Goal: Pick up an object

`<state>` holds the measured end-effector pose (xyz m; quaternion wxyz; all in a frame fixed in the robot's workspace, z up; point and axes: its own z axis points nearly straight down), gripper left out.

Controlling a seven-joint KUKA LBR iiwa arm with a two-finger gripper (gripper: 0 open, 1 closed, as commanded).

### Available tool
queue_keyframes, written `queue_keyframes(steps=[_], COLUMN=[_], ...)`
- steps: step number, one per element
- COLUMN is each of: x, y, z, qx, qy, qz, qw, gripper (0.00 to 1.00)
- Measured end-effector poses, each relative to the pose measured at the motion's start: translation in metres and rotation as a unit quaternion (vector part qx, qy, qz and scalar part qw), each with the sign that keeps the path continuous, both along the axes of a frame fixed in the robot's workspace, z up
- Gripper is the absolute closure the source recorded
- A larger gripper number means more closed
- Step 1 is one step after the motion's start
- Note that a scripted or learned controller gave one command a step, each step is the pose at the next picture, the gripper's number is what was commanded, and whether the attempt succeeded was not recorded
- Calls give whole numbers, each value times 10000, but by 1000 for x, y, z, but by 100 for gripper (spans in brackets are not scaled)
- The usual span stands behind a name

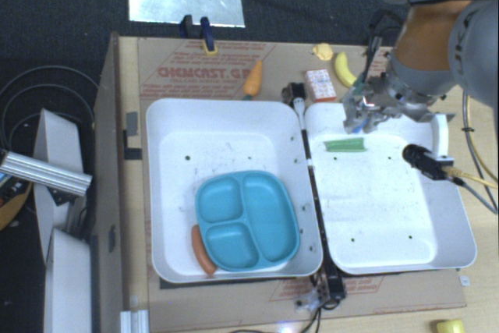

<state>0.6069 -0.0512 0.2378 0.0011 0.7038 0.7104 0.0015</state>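
Objects sit mostly in the left white plastic bin (168,168): a blue three-compartment plastic tray (246,219) with an orange sausage-shaped toy (203,250) touching its near-left corner. Farther back, in the right white bin (390,246), a flat green strip (345,145) lies near the back wall, directly under the gripper (361,123). Whether its jaws are parted or closed, I cannot tell. A good grasp probably needs a straight, centred descent across the strip's narrow width, since it lies so flat.
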Motion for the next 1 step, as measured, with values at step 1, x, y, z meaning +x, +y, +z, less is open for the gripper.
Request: queue_keyframes(steps=[1], x=[6], y=[33], z=[-26], qx=[1], qy=[18], qz=[-8], qw=[10000], gripper=[100])
